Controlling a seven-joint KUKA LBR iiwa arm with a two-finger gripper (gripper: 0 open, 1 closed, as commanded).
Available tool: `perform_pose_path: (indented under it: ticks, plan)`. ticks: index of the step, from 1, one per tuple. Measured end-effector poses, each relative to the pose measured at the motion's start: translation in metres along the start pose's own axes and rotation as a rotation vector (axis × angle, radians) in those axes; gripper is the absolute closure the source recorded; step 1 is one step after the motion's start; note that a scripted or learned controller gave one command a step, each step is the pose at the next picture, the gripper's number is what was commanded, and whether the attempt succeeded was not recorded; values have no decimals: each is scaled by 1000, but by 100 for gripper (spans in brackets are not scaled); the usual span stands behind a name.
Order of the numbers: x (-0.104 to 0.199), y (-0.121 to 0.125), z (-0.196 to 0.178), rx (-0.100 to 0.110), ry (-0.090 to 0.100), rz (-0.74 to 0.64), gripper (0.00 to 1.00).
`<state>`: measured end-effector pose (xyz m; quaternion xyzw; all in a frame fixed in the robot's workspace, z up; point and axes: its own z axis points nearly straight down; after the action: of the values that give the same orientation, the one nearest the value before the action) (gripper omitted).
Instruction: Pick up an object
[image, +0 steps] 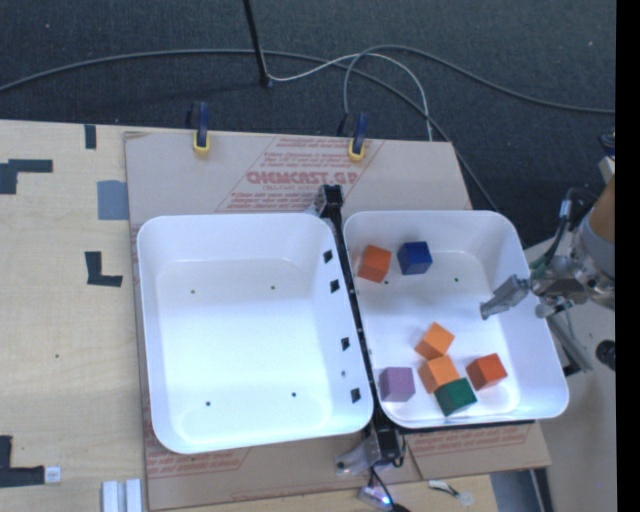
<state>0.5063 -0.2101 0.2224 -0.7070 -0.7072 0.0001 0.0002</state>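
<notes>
A: What step were you watching?

B: The approach. You had the grey two-finger gripper at three o'clock over the shallow white plastic right-hand bin, nothing picked yet.

A: Jaw opening?

B: You couldn't tell from that angle; nothing showed between the fingers.

A: Targets?

B: Small blocks lay toward six o'clock; the nearest was an orange wooden cube. I judged the next move needed descent over one.

Right bin holds seven blocks: two side by side at its far end, five clustered near its front; gripper over its right rim.
</notes>
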Motion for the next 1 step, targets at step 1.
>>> perform_pose_path:
  ticks: [1]
  plan:
    - [18,26,114,-11,-2,-1,0]
